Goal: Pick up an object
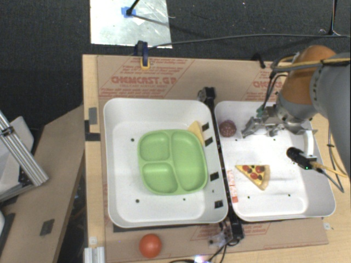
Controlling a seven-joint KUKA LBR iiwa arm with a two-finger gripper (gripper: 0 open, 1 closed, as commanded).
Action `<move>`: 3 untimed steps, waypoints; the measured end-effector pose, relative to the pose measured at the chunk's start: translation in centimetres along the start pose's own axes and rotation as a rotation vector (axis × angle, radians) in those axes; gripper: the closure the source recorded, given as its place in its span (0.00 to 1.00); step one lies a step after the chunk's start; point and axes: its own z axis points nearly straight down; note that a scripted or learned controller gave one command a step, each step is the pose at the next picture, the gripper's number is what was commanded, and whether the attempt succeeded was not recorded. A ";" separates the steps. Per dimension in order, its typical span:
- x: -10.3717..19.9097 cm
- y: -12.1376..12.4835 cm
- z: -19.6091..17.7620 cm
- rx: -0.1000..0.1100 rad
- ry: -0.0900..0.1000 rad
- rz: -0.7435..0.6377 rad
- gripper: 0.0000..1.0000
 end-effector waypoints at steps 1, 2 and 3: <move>0.0 0.0 -1.1 0.000 0.000 -0.001 1.00; -0.7 0.3 -5.8 -0.005 -0.001 0.004 1.00; -0.6 0.2 -10.2 -0.004 -0.001 0.001 1.00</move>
